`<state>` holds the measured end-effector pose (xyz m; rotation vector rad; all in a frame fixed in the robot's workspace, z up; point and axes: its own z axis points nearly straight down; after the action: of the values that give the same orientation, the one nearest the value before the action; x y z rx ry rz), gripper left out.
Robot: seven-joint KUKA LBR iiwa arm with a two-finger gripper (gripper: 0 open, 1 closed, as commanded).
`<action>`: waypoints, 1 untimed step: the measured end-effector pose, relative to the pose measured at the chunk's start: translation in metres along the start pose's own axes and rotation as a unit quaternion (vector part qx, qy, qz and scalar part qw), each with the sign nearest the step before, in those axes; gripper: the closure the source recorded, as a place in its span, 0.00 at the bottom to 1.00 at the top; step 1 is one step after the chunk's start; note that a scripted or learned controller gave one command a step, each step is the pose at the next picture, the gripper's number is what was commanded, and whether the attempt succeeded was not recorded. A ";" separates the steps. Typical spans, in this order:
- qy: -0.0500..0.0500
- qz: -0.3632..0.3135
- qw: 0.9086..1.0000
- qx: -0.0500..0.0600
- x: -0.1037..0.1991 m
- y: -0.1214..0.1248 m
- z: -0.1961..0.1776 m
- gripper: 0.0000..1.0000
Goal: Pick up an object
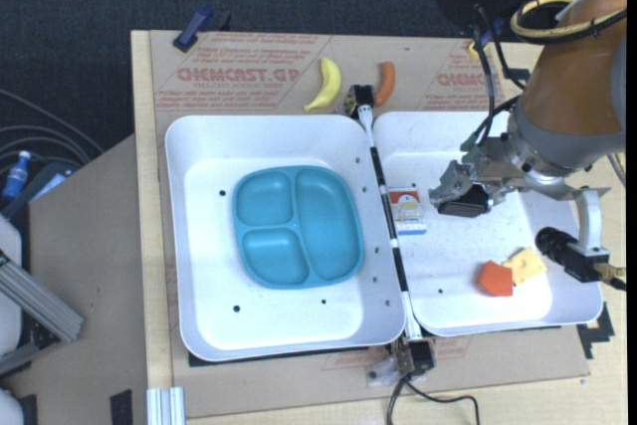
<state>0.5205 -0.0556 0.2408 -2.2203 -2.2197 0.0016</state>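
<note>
Two shallow white bins are seen from above, set side by side on a bench panel. The left bin (pixel 199 214) holds a blue divided tray (pixel 297 226), lying flat near its centre, with its long axis running roughly from upper left to lower right. The right bin (pixel 468 309) holds three loose objects. A small red-and-white carton (pixel 405 211) lies against the bin's left wall, its long axis running roughly from the far side to the near side of the bin. An orange block (pixel 496 279) and a yellow wedge (pixel 528 266) lie touching one another toward the near right corner; the wedge is tilted, its corner pointing up and to the right, while no clear long axis can be made out for the block.

The grey arm with its orange band (pixel 577 85) enters from the right, and the gripper (pixel 460 191) is placed over the middle of the right bin. Nothing is seen between its fingers, and their spread cannot be told from this angle. The carton lies just to the gripper's left; the block and the wedge lie nearer the camera, apart from the gripper.

Beyond the bins, on the panel, a yellow banana (pixel 324 86) and an orange carrot-shaped item (pixel 384 82) are laid.
</note>
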 end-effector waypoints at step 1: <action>-0.001 0.000 1.000 -0.002 -0.023 0.016 -0.009 1.00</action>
<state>0.5367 -0.0784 0.2492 -2.2230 -2.2224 -0.0006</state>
